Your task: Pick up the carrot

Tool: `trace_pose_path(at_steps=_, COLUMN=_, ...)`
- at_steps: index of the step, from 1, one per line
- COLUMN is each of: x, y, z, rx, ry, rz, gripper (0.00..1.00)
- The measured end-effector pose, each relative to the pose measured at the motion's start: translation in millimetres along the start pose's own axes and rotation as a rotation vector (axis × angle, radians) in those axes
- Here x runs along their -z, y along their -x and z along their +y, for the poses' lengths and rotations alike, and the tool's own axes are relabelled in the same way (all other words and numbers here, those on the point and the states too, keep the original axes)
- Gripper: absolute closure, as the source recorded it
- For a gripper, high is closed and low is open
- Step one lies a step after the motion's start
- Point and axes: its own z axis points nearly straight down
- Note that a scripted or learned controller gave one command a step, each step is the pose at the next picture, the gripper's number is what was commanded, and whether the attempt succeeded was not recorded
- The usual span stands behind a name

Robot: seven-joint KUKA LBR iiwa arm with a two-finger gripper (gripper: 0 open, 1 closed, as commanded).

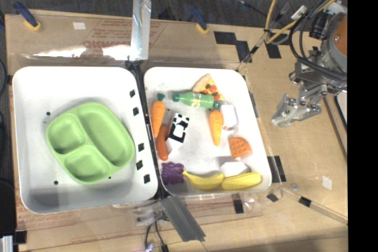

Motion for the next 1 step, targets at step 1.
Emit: trace_pose_path(at_steps=1, x=-52.4, y=-5.8, z=21.0, rx=0.268, ry=0.008, rz=-0.002, gripper=1.0)
